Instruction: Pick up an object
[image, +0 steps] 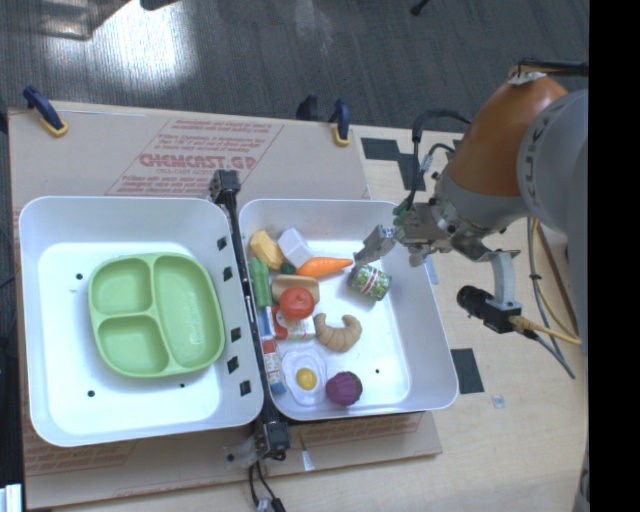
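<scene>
Two bins; the right bin (425, 330) holds toy food. Gripper (374, 250) hovers at its 2 o'clock corner, fingers slightly spread, pinching nothing, just above the green can (369, 282). Approach step, I'd say; next needs lowering around the can, then closing.

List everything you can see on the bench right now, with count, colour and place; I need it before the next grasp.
white bins: 2, white, side by side on the bench
divided plate: 1, light green, in the left bin
carrot: 1, orange, upper middle of the right bin
can: 1, green label, right of the carrot, just below the gripper
tomato: 1, red, centre of the right bin
croissant: 1, tan, below the tomato
fried egg: 1, white with yellow yolk, lower right bin
purple item: 1, dark purple, beside the egg
white block: 1, white, top of the right bin
clamps: blue, along the bench's far edge
gripper: 1, grey, over the right bin's upper right
</scene>
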